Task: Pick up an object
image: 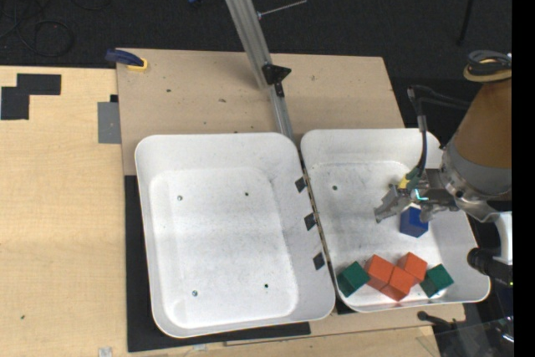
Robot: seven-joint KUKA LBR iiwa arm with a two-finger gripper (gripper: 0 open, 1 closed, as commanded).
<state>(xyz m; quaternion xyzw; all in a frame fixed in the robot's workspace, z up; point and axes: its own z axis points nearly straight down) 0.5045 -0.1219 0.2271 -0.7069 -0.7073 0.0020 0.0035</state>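
The right bin (368, 159) holds several blocks. A blue block (413, 222) lies near its right side, directly under and touching the outline of my gripper (401, 203), which reaches in from the right, low over the bin. Whether the blue block is gripped is unclear. Along the bin's front edge sit a green block (353, 277), three orange blocks (393, 273) bunched together, and a second green block (436, 279).
The left bin (221, 230) lies beside the right one, with black clips (308, 220) along the shared rim. A slanted aluminium bar (249, 21) rises behind the bins. The arm's orange band (489, 125) is above the right bin's right wall.
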